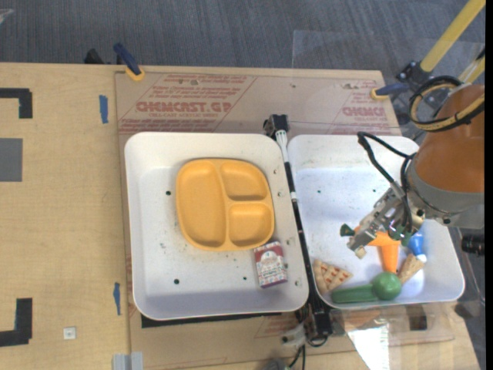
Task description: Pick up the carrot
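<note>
Pale plywood bench [62, 230] fills the frame below grey carpet [231, 14]. In the right bin [331, 168], lower right, the gripper [368, 236] sits down at the orange carrot [389, 250]; whether its jaws grip cannot be told. The left bin [146, 206] holds a yellow tray [223, 203].

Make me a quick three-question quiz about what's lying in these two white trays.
1. Where is the carrot?
A. left tray
B. right tray
C. on the yellow plate

2. How many sections has the yellow plate?
A. two
B. three
C. five

3. How does the small red box sit?
A. on the plate
B. in the right tray
C. on the left tray floor, beside the plate

Answers: 1 B, it lies beside the pincer; 2 B, one long section and two smaller; 3 C, it sits just off the plate's corner.
</note>
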Available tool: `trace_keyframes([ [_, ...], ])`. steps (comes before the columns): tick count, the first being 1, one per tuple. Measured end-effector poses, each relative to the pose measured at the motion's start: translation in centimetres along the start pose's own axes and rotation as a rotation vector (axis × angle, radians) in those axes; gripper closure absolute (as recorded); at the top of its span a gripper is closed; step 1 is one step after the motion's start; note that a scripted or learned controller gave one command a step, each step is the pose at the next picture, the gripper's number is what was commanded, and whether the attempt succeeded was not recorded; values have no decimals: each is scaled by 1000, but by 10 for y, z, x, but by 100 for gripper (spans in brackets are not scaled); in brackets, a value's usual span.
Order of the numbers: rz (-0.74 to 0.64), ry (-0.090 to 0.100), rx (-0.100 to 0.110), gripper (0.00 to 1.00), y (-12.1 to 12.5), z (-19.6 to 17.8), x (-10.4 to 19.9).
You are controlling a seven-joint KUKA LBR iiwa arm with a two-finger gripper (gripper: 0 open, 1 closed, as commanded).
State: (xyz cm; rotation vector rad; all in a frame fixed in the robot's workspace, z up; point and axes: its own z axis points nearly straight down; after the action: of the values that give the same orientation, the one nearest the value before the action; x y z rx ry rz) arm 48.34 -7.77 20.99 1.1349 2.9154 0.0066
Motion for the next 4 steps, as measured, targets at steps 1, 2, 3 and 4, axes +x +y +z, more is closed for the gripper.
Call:
trace_keyframes([
  [1,140,8,3,100,84,-38,54],
  [2,304,14,15,100,126,32,123],
  [3,306,9,10,100,127,20,120],
  [4,304,8,9,100,128,11,120],
])
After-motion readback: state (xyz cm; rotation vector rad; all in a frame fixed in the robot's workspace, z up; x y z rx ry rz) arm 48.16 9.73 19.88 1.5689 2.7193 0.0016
